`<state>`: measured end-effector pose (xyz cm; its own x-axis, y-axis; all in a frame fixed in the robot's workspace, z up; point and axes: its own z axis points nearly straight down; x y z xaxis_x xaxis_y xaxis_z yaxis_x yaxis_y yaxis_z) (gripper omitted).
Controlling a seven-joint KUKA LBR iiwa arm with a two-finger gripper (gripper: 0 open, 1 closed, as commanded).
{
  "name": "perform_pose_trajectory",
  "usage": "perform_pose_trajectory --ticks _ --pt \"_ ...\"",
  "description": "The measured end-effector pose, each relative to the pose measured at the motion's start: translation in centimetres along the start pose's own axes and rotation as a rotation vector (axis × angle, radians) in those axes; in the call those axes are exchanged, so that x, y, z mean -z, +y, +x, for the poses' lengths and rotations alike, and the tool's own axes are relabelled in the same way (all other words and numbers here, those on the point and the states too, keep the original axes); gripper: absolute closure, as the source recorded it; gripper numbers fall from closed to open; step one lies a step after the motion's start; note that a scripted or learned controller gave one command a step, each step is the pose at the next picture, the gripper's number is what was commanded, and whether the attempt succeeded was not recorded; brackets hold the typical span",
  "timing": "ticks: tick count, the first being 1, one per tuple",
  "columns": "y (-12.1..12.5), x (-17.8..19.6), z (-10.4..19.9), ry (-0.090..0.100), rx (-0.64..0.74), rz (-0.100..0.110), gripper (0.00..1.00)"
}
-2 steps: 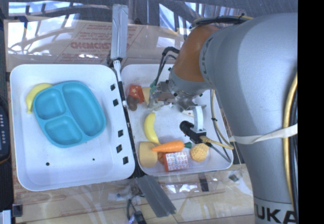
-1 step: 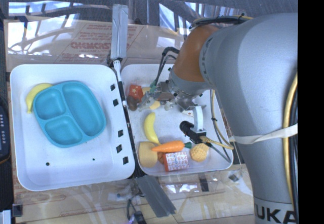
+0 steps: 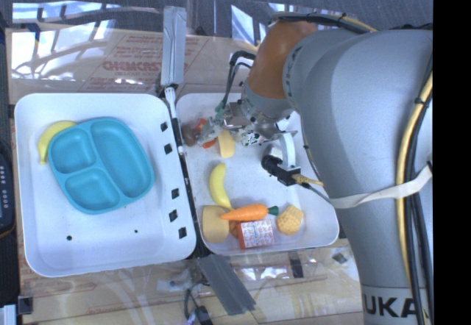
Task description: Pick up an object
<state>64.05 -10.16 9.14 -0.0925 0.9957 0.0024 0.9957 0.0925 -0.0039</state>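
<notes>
Beside curved banana [image 3: 218, 184], tapered carrot [image 3: 245, 212]

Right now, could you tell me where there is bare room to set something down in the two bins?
Left bin: bare floor below and right of the blue tray. Right bin: a small patch between banana and corn; crowded along its near edge and under the gripper.

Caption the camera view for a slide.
Pincer low in the right bin above banana and carrot; blue tray in the left bin.
</notes>
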Motion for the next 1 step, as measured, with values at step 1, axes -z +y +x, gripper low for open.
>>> perform_pose_trajectory --ticks 1 --pt "0.44 10.49 4.16 -0.002 -0.16 -0.01 0.0"
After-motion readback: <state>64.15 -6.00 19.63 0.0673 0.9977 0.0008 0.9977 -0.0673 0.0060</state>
